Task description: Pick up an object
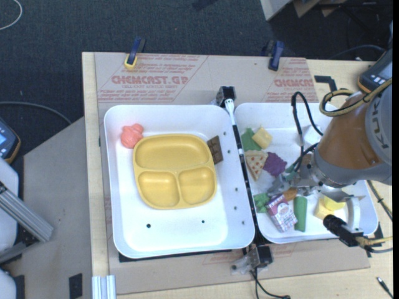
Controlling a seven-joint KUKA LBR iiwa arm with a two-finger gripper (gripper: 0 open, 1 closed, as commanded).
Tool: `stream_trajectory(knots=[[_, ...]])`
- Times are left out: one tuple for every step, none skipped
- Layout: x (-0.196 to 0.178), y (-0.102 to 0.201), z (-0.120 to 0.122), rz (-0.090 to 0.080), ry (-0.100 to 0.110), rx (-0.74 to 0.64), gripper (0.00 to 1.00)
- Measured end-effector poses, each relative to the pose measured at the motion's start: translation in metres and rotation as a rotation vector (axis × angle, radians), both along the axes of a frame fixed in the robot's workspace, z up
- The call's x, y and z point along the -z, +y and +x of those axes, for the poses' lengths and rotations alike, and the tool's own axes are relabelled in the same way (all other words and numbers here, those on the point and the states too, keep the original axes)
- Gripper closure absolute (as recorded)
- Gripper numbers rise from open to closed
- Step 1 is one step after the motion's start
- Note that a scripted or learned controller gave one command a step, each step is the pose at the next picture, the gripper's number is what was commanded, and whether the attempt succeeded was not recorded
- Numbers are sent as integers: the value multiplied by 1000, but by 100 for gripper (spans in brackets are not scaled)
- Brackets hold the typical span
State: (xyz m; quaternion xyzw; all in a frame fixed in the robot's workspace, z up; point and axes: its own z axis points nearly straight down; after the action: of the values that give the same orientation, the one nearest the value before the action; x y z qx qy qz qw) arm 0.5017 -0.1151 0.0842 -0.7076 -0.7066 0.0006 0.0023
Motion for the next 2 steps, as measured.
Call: stream_trajectory(knots=[[-11,0,1,-1,-4,1,100],[-57,2,10,-4,-10,-3,100]])
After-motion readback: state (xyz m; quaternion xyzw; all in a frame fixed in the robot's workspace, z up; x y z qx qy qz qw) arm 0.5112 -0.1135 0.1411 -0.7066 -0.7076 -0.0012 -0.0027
